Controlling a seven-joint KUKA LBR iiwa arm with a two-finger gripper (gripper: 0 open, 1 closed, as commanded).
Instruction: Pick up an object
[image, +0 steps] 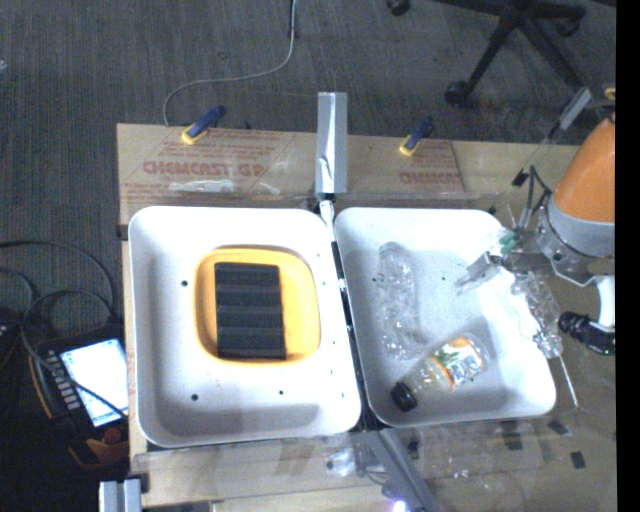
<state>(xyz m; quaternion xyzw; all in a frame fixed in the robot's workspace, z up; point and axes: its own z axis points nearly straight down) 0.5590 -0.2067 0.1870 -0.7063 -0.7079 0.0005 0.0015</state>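
A clear plastic bottle (447, 368) with an orange label and a black cap lies on its side at the front of the right bin (440, 235). A crumpled clear plastic piece (396, 292) lies left of centre in the same bin. In the left bin (160, 300) sits a yellow tray (208, 300) holding a black ribbed block (249, 310). My gripper (492, 264) hangs over the right bin's far right corner, above and right of the bottle and apart from it. A clear glinting shape (538, 305) lies along the bin's right rim below the wrist; what it is cannot be made out.
The bins stand side by side on a wooden board (250, 165) held by two blue-and-yellow clamps (203, 123). A metal post (330, 150) rises between the bins at the back. Cables and a lit screen (92, 375) lie on the floor to the left.
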